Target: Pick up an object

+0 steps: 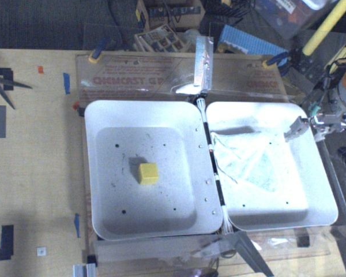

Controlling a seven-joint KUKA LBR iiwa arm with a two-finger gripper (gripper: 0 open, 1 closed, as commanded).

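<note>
While its grip state unreadable, claw (297,128) at right bin (320,212) edge, yellow block (149,173) in left bin (104,212).

Faint reddish lettering on the clear panel (139,81) is too blurred to read.

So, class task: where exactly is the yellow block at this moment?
The yellow block lies in the left bin, near the middle of its floor, far from the gripper at the right bin's far right rim.
</note>
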